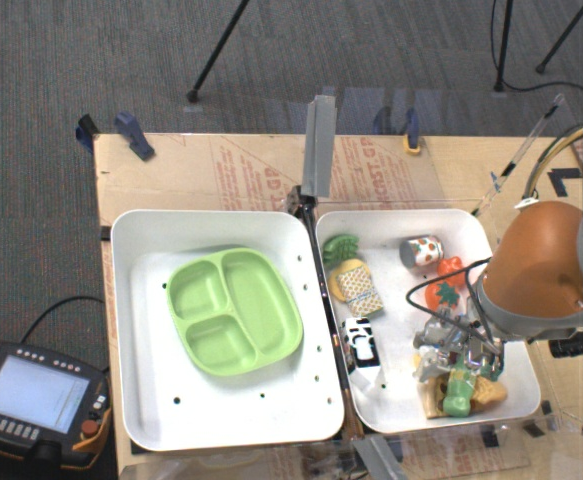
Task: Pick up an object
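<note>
Plainly, the main risk is clutter: in the right bin (396, 218) the gripper (458, 356) hangs low over a tight heap in the near right corner, so closing there could pinch two things or nudge one aside. Whether it is clenched or released I cannot tell. A green toy (458, 393) lies just below it, touching a tan piece (489, 396).

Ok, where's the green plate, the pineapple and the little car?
green plate (235, 311): camera view, on the ridge where its three compartments meet.
pineapple (356, 284): camera view, on its yellow body.
little car (361, 343): camera view, on its roof.
</note>
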Robot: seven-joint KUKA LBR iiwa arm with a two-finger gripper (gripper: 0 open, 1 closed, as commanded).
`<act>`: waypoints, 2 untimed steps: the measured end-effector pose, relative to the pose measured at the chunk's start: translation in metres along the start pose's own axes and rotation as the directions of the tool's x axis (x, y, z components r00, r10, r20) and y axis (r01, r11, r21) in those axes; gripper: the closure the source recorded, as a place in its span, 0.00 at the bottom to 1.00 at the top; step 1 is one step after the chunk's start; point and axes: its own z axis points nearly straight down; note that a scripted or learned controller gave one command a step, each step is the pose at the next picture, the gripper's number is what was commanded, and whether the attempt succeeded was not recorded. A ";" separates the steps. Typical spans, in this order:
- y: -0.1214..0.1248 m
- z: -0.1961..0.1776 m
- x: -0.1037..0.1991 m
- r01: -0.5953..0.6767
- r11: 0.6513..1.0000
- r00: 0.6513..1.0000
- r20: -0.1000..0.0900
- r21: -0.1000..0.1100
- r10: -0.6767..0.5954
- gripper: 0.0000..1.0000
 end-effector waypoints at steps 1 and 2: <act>0.044 0.015 -0.017 -0.193 0.981 0.981 -0.012 0.007 0.193 1.00; 0.032 -0.056 0.031 -0.421 0.907 0.907 -0.008 0.009 0.421 1.00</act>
